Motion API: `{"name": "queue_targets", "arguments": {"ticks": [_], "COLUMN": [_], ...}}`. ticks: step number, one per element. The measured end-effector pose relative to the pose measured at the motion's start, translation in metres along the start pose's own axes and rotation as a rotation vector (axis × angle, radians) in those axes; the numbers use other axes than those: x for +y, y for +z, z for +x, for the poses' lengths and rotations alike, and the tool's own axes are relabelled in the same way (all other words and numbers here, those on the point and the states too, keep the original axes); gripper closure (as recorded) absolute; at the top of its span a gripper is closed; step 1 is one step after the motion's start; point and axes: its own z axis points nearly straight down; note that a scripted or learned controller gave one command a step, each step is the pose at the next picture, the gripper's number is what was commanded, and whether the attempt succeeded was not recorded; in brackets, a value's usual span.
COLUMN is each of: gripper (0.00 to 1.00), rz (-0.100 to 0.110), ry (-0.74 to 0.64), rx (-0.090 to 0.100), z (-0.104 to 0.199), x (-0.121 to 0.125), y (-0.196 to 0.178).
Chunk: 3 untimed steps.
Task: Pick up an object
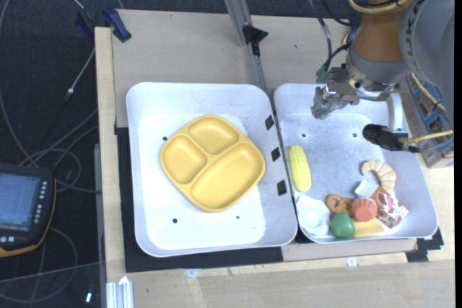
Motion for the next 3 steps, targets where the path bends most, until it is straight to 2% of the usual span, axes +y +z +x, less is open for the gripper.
{"name": "queue_targets", "arguments": {"ticks": [1, 3], "gripper": [1.0, 1.0], "rz": [0.0, 0.01], "ry": [0.0, -0.007], "rx": [0.0, 0.004], "z": [0.0, 0.129], "x": [0.002, -0.006], "y": [-0.045, -0.044]}}
